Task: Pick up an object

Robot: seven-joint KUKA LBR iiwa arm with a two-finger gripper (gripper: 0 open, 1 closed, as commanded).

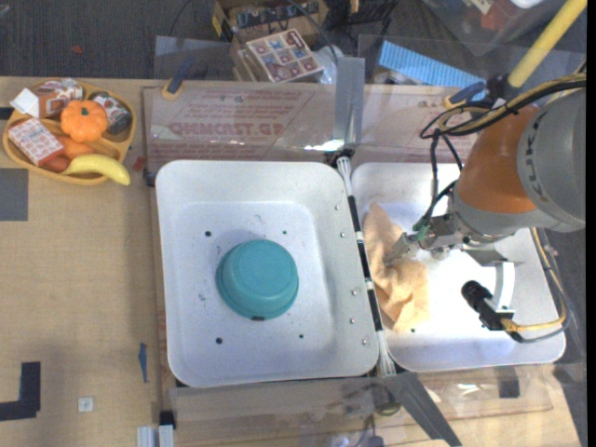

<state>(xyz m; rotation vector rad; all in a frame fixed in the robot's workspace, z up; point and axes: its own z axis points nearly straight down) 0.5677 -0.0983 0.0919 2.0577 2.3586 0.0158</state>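
One arm's gripper (407, 246) sits low in the right bin (531, 347), touching the tan cloth (396, 282), which sprawls left and near. Whether it grasps anything, cannot tell.

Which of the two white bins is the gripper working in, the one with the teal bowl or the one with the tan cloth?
The right bin, holding the tan cloth. The gripper sits at the cloth; the teal bowl lies alone in the left bin.
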